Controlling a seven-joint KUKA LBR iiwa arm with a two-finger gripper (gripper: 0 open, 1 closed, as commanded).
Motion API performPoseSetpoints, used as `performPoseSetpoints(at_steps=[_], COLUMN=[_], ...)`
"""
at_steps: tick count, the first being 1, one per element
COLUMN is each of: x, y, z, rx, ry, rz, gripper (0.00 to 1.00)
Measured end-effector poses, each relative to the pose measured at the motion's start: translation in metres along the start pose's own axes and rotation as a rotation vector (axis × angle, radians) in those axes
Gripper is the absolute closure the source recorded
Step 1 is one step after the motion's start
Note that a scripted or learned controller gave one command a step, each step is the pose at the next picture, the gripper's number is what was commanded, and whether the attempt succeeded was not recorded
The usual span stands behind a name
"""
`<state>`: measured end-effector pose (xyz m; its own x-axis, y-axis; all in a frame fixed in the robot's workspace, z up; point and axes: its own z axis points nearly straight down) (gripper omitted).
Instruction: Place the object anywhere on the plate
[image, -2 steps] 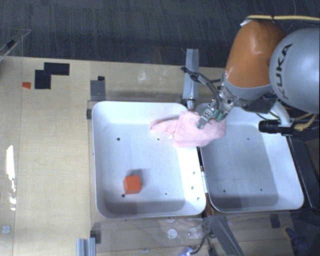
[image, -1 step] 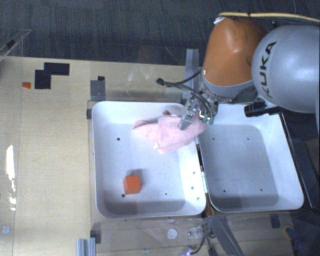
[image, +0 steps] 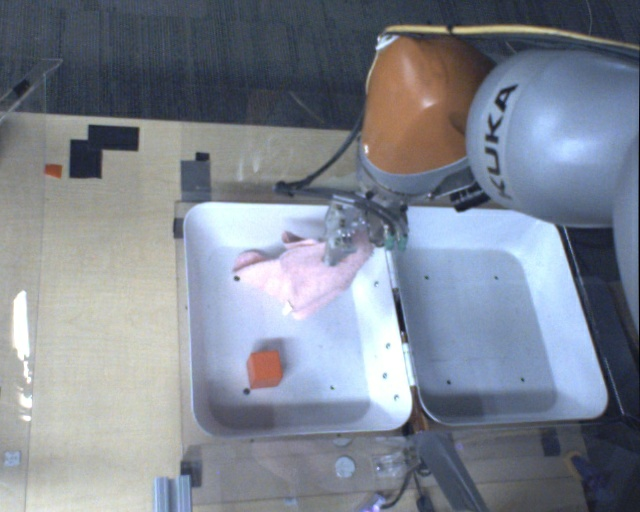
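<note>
A pink cloth (image: 300, 275) lies crumpled across the upper middle of the left bin (image: 215, 400). Its right end rises up to my gripper (image: 343, 245), which hangs over the bin's upper right part, below the orange wrist band. The fingers are shut on that raised corner of the cloth, while the rest trails down and left onto the bin floor. A small orange cube (image: 265, 369) sits on the floor near the lower left, well apart from the gripper.
The right bin (image: 500, 320) adjoins the left one along a shared wall just right of the gripper. The big grey arm (image: 560, 130) covers the upper right. Black marker shapes (image: 100, 148) lie on the wooden bench at the upper left.
</note>
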<state>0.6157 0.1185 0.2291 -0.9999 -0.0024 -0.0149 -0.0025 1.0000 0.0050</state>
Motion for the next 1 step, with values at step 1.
performPoseSetpoints(at_steps=[1], x=[-0.0001], y=[-0.0001], z=[-0.0002], rx=[0.0], ry=[0.0], rz=[0.0], gripper=[0.0])
